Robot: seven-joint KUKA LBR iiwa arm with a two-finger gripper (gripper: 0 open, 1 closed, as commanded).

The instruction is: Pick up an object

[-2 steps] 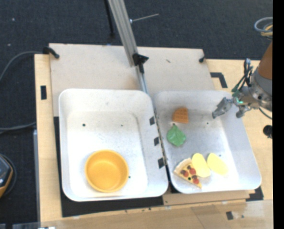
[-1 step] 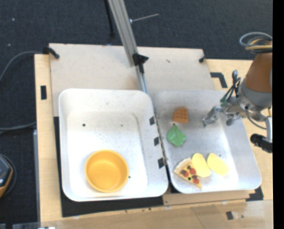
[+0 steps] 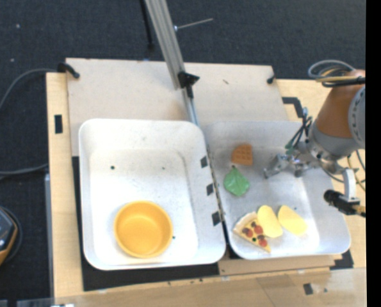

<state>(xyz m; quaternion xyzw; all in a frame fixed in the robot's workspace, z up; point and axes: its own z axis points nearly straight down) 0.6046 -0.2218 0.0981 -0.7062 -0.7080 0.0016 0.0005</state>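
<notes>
Although the arm is already extended over the right bin point(image 3: 331, 235), no object is seen held, and the pick is judged not yet made. The gripper point(image 3: 281, 165) is seen low over the bin's middle, toward the far edge of the surface point(image 3: 145, 94); whether the jaws are spread or closed cannot be told at this size, and nothing is seen between them. Candidate objects are noted lying in the same bin: a brown waffle piece point(image 3: 242, 154) and a green leaf-shaped item point(image 3: 236, 183) near the bin's left wall, and a pizza slice point(image 3: 253, 232) with two yellow pieces point(image 3: 281, 221) toward the near edge. The waffle piece is nearest the gripper but apart from it. A yellow bowl point(image 3: 143, 228) is recorded in the left bin point(image 3: 139, 146), near the near-left corner. Approach, closure and lift are judged outstanding.
</notes>
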